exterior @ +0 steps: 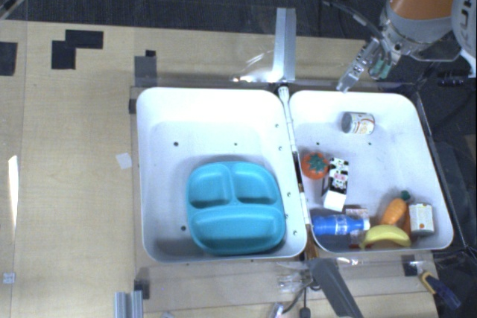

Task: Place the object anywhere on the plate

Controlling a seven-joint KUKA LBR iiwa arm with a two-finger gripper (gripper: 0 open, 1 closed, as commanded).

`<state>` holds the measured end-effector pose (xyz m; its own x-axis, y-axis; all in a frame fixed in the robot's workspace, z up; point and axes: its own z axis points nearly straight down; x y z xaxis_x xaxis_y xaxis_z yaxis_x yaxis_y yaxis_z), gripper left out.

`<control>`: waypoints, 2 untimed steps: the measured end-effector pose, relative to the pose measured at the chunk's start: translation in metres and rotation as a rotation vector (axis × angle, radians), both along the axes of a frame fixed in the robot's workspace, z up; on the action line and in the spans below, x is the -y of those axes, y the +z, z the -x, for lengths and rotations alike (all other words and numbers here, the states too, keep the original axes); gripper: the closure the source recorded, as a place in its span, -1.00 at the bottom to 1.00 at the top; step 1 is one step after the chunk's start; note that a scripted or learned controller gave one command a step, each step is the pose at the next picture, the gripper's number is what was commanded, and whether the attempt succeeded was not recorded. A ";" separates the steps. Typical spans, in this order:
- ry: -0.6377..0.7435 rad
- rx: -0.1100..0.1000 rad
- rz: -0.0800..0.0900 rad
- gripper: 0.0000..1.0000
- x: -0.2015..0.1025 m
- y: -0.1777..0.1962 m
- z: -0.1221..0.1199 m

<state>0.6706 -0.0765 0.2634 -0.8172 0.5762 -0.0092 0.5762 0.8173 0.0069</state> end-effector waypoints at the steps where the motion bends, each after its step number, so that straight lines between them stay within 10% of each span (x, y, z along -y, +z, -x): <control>1: -0.116 0.000 -0.001 1.00 -0.022 0.057 0.024; 2: -0.180 -0.004 0.000 1.00 0.012 0.047 0.050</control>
<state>0.6204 -0.0882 0.3101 -0.7010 0.7131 -0.0060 0.7131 0.7010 0.0046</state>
